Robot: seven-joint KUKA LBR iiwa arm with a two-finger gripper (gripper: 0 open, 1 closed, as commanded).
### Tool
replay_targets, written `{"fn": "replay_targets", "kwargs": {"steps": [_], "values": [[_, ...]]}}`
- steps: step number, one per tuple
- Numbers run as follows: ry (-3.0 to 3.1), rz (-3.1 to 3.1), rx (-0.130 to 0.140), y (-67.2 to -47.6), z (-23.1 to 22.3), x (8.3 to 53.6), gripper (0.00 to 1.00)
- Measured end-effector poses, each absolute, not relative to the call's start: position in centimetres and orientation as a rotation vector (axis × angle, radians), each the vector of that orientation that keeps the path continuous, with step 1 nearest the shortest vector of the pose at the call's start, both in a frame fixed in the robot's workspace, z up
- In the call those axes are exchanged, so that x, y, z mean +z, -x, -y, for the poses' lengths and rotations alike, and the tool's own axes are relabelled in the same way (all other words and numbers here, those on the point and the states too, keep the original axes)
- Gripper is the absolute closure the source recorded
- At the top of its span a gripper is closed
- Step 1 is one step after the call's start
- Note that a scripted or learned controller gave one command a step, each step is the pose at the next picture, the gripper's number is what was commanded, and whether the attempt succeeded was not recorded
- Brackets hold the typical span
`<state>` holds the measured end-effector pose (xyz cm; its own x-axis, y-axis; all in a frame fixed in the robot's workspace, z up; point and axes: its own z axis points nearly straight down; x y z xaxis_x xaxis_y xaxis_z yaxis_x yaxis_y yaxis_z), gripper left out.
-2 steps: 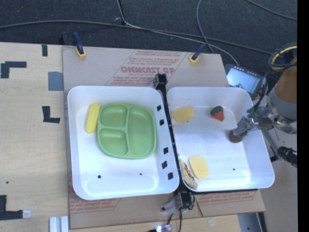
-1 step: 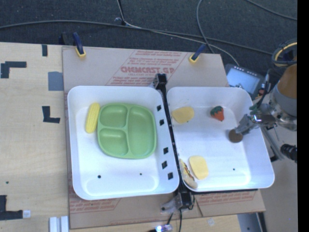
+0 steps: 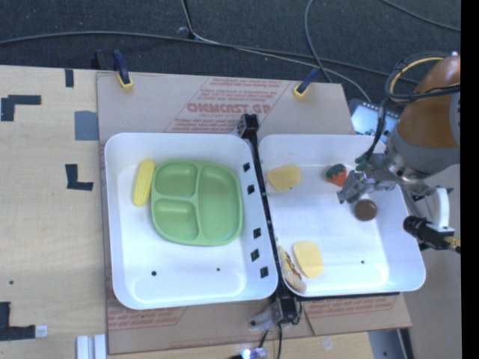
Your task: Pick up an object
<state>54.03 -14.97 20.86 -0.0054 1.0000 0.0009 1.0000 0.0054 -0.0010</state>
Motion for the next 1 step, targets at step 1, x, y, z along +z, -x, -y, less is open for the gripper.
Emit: {"fn": "replay_targets", "kwargs": {"steps": [1], "values": [[2.214,2.227,0.0,-55.44,9.84,21.81,1.0]]}}
